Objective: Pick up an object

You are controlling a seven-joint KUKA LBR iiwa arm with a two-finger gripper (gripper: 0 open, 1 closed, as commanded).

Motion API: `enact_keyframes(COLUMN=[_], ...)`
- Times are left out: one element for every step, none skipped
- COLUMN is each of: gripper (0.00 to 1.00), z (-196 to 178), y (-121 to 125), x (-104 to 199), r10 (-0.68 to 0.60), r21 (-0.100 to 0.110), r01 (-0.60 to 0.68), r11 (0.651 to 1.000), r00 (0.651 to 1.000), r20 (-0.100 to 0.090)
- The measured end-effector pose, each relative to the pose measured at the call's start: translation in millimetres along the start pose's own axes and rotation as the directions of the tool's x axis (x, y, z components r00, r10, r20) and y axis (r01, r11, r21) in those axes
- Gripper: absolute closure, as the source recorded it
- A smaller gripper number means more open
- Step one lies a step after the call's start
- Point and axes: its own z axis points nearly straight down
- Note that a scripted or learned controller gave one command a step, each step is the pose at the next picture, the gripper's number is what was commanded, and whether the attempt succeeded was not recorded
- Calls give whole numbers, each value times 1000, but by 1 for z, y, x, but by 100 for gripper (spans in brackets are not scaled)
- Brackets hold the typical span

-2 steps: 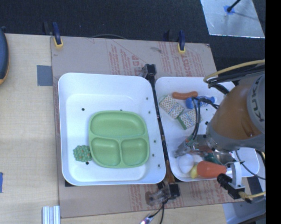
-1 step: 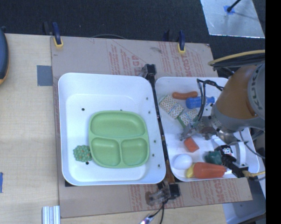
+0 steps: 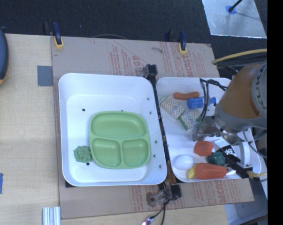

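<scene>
Fingers [image 3: 197, 135] in rt bin [image 3: 167, 125].

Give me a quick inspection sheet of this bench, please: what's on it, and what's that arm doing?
Surface: cardboard sheet clamped to a wooden bench, two white bins on it.
Job's things: right bin holds toy food: sausage, white egg, orange piece.
Clutter: left bin holds a green plate and a green lump.
Claw: claw low over the right bin.
Cables: black cable along the arm.
Surroundings: dark floor.
</scene>
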Motion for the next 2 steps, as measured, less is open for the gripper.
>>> enact_keyframes(gripper=[100,100], z=[-23,-56], y=[47,62], x=[-51,0], r10=[5,-2], r21=[-8,-6], r01=[-5,2], r11=[1000,1000], r00=[1000,1000], r20=[4,-1])
